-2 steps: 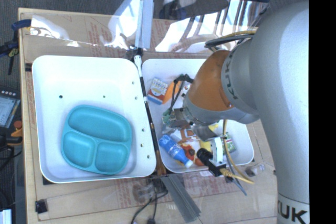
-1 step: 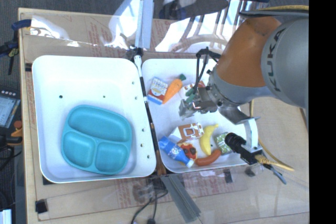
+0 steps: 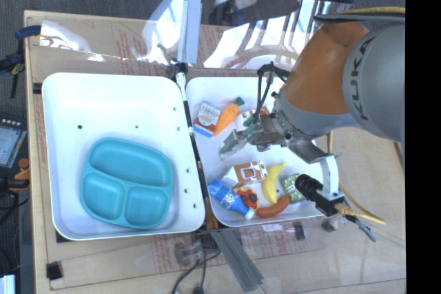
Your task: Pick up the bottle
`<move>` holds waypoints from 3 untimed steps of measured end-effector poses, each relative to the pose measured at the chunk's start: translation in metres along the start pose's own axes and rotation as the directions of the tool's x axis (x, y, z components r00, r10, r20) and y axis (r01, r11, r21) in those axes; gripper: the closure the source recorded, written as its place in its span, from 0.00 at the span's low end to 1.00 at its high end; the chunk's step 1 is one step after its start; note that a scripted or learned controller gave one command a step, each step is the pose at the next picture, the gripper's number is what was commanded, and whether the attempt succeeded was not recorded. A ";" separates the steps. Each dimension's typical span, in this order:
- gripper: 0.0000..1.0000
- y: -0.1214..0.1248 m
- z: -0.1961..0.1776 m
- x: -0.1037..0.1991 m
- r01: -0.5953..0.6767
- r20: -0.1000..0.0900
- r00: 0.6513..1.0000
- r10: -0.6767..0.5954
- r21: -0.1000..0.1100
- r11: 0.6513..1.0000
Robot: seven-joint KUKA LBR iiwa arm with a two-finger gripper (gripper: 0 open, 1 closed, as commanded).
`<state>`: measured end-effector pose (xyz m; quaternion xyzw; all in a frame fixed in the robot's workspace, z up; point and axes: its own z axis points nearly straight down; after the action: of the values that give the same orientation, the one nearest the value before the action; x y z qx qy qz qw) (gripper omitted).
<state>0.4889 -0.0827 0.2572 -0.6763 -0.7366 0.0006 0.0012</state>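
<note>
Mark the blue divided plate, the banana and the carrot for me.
blue divided plate (image 3: 127,182): camera view, centre ridge between its compartments.
banana (image 3: 274,181): camera view, middle of its curved body.
carrot (image 3: 226,118): camera view, orange body below the green top.

Arm reaching in from the right edge

The grey arm (image 3: 358,79), orange-banded above the wrist, slants down leftward; its pincer (image 3: 234,141) hangs low, pointing toward the tabletop's left edge.

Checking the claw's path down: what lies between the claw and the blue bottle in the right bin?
In the camera view, a small brown-and-white carton lies between the claw and the bottle, with bare bin floor beside it.
</note>
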 end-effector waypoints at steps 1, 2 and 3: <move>0.00 -0.019 0.104 -0.069 0.024 -0.002 1.000 -0.024 0.004 1.000; 0.00 -0.007 0.150 -0.053 -0.015 0.021 1.000 0.015 -0.037 0.999; 0.00 0.087 0.152 -0.065 0.047 0.014 0.999 -0.047 -0.031 0.998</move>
<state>0.5811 -0.1401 0.1049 -0.6587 -0.7523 -0.0062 -0.0143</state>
